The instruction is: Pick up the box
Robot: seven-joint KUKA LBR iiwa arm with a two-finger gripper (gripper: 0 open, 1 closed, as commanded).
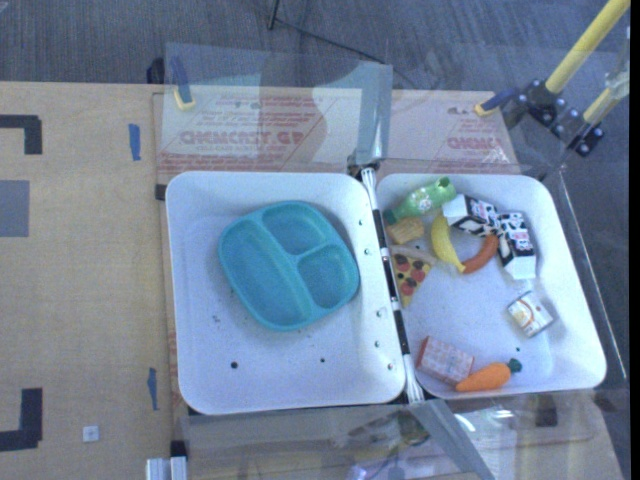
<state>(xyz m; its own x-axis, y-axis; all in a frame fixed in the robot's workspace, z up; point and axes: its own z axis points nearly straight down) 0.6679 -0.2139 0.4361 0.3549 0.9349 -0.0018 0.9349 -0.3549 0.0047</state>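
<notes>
Gripper state: cannot tell. The step is the approach.

The box (445,360), pinkish and lying flat, sits in the right bin (575,298) at its near edge. It is close to the divider between the bins, with the carrot (487,376) touching or just beside its right end. A good descent is probably straight down, with the jaws set across the short side and kept off the carrot and the bin wall.

A small white pack (530,314) lies farther back and apart. It could also count as a box, so the target is a judgement. Beyond it are the pizza slice (408,268), banana (445,243) and carton (502,232), all crowded together.

The left bin (200,368) holds a teal plate (290,265).

The box print is too blurred to read and its height is hard to judge. Glare from the clear panels hides the near rim.
</notes>
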